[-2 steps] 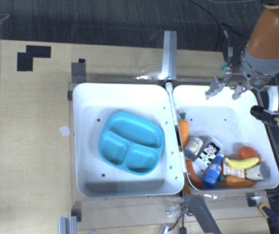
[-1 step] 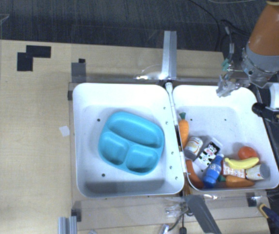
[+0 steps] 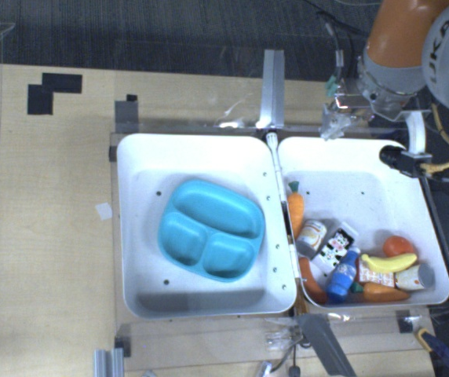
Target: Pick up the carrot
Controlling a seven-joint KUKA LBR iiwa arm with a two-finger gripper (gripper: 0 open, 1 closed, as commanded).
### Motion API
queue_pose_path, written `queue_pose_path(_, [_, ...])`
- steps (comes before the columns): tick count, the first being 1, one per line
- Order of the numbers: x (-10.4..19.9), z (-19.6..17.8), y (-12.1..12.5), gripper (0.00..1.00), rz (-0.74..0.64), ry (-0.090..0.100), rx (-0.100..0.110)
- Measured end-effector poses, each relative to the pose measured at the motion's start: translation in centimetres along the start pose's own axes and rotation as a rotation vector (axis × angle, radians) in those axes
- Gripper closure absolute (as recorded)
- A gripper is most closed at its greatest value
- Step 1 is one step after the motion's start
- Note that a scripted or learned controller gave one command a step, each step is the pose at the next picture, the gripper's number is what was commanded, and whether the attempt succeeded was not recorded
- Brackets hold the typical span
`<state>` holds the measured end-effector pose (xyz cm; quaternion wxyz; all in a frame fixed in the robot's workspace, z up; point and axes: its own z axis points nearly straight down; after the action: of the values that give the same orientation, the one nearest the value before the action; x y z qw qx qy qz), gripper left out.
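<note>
The carrot (image 3: 295, 211), orange with a green top, lies along the left wall of the right bin (image 3: 366, 175), pointing toward the front. My gripper (image 3: 336, 115) hangs over the back edge of that bin, well behind and to the right of the carrot. The grey wrist with its orange band (image 3: 401, 22) rises above it at the top right.
A heap fills the right bin's front: a small can (image 3: 312, 236), a black-and-white carton (image 3: 336, 244), a blue bottle (image 3: 342, 275), a banana (image 3: 388, 264), a red-orange fruit (image 3: 399, 246) and two more orange pieces (image 3: 311, 286). The left bin (image 3: 142, 203) holds a blue divided plate (image 3: 211, 228).
</note>
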<state>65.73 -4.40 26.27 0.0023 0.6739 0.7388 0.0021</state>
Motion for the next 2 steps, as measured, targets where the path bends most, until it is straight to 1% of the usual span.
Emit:
queue_pose_path(1, [0.0, 0.0, 0.0, 0.00, 0.000, 0.000, 0.000])
queue_pose_path(2, [1.0, 7.6, -4.9, 0.00, -0.022, 0.000, 0.003])
